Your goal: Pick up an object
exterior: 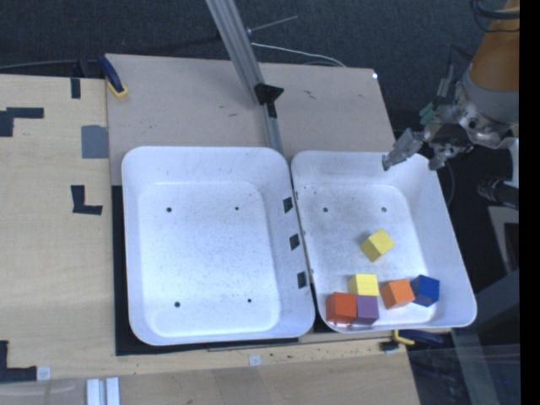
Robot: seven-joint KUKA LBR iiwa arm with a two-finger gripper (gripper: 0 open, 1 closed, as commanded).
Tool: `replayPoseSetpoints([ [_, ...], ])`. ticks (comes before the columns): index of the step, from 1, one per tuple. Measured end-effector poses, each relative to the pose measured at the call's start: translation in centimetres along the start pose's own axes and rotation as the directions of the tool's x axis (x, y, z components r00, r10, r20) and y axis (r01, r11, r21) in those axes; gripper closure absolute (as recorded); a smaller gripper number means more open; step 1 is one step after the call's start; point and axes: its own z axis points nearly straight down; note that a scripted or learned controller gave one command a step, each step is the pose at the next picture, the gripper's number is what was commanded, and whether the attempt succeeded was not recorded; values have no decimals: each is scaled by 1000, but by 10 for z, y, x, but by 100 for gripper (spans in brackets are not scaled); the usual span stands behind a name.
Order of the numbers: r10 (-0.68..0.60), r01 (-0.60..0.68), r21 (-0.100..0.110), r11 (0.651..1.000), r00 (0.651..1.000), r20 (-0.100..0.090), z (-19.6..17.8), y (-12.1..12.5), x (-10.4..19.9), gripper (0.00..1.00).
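Several small blocks lie in the right bin. A yellow block sits alone near the middle. Along the front edge are a red block, a purple block, a second yellow block, an orange block and a blue block. My gripper hovers over the bin's far right corner, well behind the blocks. It is open and nothing sits between its fingers.
The left bin stands beside the right one. A slanted metal pole rises behind the bins. Black clips line the seam between the bins. The bench edge runs close on the right.
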Motion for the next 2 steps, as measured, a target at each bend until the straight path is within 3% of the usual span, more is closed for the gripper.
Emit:
replayPoseSetpoints([
  [1,0,0,1,1000,1000,0,13,-8,14,0],
  [2,2,-2,9,1000,1000,-2,133,-22,0,0],
])
